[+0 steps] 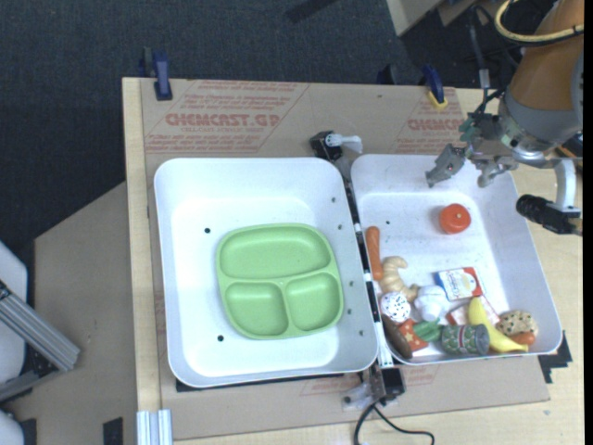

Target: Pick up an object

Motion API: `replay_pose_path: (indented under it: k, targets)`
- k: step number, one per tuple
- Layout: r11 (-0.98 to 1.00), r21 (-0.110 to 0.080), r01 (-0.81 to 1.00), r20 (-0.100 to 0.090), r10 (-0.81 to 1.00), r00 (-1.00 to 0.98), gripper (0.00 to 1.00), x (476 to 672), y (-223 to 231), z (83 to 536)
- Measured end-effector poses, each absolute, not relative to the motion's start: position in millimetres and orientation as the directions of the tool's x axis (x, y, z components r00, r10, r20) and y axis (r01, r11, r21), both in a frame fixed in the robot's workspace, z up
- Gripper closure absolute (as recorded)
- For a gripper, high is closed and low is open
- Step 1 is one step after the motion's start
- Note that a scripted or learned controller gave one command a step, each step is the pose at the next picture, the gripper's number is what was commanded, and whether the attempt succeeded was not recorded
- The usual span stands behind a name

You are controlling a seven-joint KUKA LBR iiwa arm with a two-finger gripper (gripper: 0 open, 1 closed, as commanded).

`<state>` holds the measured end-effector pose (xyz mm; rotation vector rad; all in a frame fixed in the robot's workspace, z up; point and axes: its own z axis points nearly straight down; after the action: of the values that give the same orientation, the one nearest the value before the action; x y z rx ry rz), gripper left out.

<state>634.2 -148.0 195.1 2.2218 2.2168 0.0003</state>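
My gripper hovers over the far part of the right bin, its two fingers spread apart with nothing between them. A red tomato lies just below and slightly left of the fingertips. Along the bin's near side lies a heap of toy food: an orange carrot, a white die, a small red and blue box, a yellow banana, a green can and a brown cookie.
The left bin holds a green divided plate. A small black and white clamp part sits on the board behind the bins. Blue clamps grip the board's far edge. A black cable runs off the front.
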Motion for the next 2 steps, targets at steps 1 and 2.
replay_pose_path:
  k: [1,2]
  targets:
    - [0.000,-0.001,1.000,0.001,1.000,0.000,0.00,615.3,-137,218]
    - [-0.001,-0.007,1.000,0.001,1.000,0.001,0.00,619.3,-143,146]
